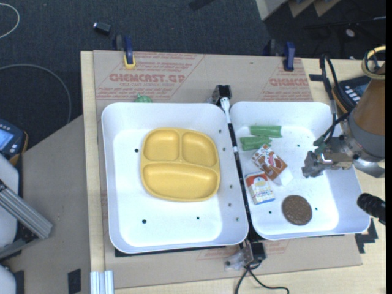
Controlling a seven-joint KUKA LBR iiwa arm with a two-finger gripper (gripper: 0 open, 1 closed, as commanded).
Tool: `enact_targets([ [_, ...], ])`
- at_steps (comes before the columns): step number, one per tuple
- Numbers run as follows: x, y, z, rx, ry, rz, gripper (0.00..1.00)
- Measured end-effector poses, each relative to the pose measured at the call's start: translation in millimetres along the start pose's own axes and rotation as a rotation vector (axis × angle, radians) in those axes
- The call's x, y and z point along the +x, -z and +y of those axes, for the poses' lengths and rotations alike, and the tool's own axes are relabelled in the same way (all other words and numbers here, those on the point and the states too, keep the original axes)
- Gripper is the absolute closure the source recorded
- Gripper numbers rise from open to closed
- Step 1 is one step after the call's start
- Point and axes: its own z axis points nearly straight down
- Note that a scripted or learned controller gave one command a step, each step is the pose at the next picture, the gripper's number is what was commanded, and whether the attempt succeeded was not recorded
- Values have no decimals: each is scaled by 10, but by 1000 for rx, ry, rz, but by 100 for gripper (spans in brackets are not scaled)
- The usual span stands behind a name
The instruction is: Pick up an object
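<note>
Your gripper [313, 164] sits low over right bin [343, 216], right of centre; finger state cannot tell from this angle, nothing visibly between them. Your candidates lie to its left: two green pieces [260, 136] near bin's top, red-white packet [269, 162] below them, second packet [260, 188] lower, brown round disc [297, 209] near bottom. Left bin [122, 213] holds yellow divided tray [180, 164].

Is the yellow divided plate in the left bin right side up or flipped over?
Right side up. The yellow plate shows its three hollow compartments facing the camera, lying flat in the left bin.
</note>
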Motion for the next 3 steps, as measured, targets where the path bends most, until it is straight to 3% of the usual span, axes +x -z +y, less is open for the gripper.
enact_targets([
  [1, 641, -612, -3, 3, 0, 0, 100],
  [2, 1312, 1352, 25, -25, 0, -1, 100],
  [3, 1904, 1659, 9, -13, 0, -2, 100],
])
